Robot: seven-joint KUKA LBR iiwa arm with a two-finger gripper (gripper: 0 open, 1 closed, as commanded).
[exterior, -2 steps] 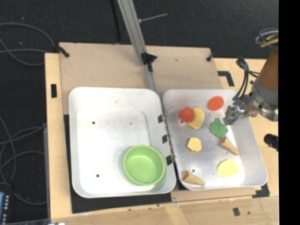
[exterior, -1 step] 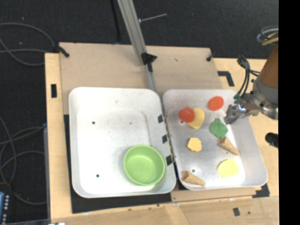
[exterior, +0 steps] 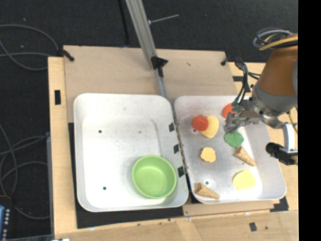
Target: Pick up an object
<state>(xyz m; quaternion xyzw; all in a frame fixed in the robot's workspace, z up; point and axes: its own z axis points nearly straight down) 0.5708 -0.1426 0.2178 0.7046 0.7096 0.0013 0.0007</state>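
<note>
Hovering low, the tool [exterior: 233, 122], grip state unclear, sits just above the green piece [exterior: 233, 139].

The left white bin [exterior: 115, 129] sits on a pale wooden bench [exterior: 110, 69]. Touching its right side is the right white bin [exterior: 266, 177], and small black clips [exterior: 176, 147] sit along the seam between them. A black mat [exterior: 130, 211] shows under the left bin's near edge. Behind its far right corner, a slanted aluminium post [exterior: 139, 24] meets the bench at a black clamp [exterior: 158, 63]. Left of the left bin, beyond the bench, thin cables [exterior: 20, 39] loop over the dark floor [exterior: 50, 9]. Beyond its near left corner lies something bluish [exterior: 4, 217], possibly a device.
</note>
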